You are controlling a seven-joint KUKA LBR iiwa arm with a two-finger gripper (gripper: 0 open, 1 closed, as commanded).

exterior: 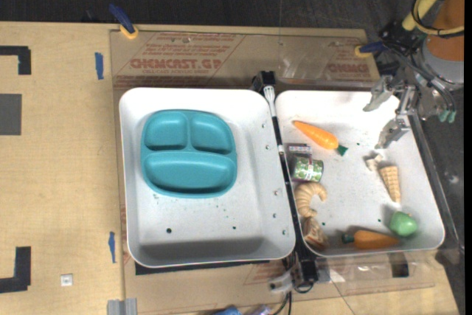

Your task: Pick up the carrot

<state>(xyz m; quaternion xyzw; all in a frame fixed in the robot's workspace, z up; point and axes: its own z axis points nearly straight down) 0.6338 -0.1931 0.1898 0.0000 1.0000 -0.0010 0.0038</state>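
The gripper [389, 116] hung over the right bin's [431, 195] far right corner, fingers spread apart and holding nothing. One carrot [318, 135] lay near that bin's far left corner; a second carrot [372, 238] lay against its near edge, beside a green ball [403, 223].

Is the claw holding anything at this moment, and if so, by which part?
Nothing is held. The claw hangs open over the right bin's far right corner, with nothing between its fingers. The carrot lies apart on the bin floor.
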